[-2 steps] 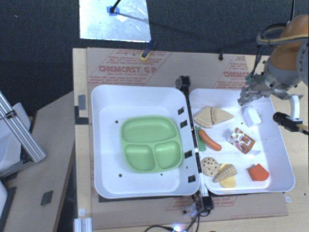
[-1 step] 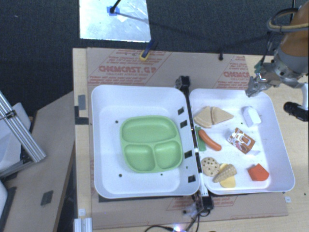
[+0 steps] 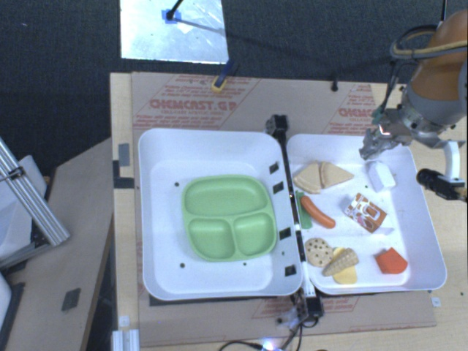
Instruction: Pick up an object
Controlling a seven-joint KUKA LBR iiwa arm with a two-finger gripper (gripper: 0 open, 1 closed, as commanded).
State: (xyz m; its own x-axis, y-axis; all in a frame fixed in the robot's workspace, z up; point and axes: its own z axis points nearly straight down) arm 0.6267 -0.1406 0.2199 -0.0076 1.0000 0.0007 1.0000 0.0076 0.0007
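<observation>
toy food pieces are lying in the right bin [image 3: 431, 262], which is sitting on a brown cardboard sheet [image 3: 197, 101] covering a pale wooden bench [image 3: 73, 196]. dark blue carpet [image 3: 58, 50] is spreading beyond the bench toward twelve o'clock, and a shiny silver panel [image 3: 174, 20] is resting on it. a metal frame [image 3: 25, 196] is leaning at nine o'clock.

two white bins are sitting side by side, touching along a row of black clips. the left bin [image 3: 157, 167] is holding one green divided tray [image 3: 228, 216] with three compartments.

in the right bin, seven pieces are showing: one sandwich [image 3: 322, 175] of two tan triangles at eleven o'clock, one sausage [image 3: 317, 211] just below it, one red-and-white snack packet [image 3: 365, 213] near the middle, one white piece [image 3: 380, 175] at one o'clock, one cookie [image 3: 317, 251] at seven o'clock, one tan and yellow wedge [image 3: 341, 263] touching it, and one orange block [image 3: 392, 261] at five o'clock.

the gripper [image 3: 374, 146] is hovering over the bin's twelve o'clock rim, just beside the white piece, under the grey arm [image 3: 431, 93]; whether it is open or closed i cannot tell.
</observation>
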